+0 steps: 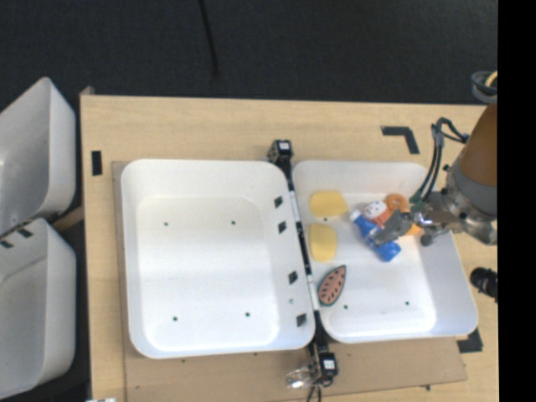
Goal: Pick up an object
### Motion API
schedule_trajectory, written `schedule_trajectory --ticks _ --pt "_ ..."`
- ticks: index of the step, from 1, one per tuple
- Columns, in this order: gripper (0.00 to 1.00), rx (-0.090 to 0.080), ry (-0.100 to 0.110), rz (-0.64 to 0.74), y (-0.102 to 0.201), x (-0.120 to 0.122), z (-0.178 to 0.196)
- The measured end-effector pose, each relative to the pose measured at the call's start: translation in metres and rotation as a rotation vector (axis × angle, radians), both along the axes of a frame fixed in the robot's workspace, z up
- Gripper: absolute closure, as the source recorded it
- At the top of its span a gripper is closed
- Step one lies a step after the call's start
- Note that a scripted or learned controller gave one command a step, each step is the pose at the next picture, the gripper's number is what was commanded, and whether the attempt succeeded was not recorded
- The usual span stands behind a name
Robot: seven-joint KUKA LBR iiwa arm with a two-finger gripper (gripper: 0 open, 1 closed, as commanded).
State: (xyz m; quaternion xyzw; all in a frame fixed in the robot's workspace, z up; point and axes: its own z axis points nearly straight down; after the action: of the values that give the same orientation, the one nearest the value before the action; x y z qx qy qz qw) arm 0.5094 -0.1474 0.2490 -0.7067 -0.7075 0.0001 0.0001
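Note:
The right bin (pixel 435 308) holds several small objects. Two yellow pieces lie near its left wall, one (pixel 328 203) above the other (pixel 323 241). A red-brown slice with dark seeds (pixel 332 285) rests below them. A blue toy (pixel 374 231) with a white and orange part (pixel 387 208) sits mid-bin. My gripper (pixel 399 227) reaches in from the right and is low over the blue toy's right end, partly covering it. Whether it touches the toy is unclear.
The left bin (pixel 134 249) lies beside the right one, with a black-clipped divider (pixel 297 249) between them. The grey arm with its orange band (pixel 477 162) and cables hangs over the right bin's right edge. White containers (pixel 29 157) stand off the bench at the left.

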Motion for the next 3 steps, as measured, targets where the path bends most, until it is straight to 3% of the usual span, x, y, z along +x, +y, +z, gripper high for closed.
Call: schedule_trajectory --ticks 1,3 --pt "0.0 -0.002 0.001 -0.003 -0.051 0.021 -0.153" --pt "0.0 0.0 -0.006 0.005 0.053 0.142 -0.148"
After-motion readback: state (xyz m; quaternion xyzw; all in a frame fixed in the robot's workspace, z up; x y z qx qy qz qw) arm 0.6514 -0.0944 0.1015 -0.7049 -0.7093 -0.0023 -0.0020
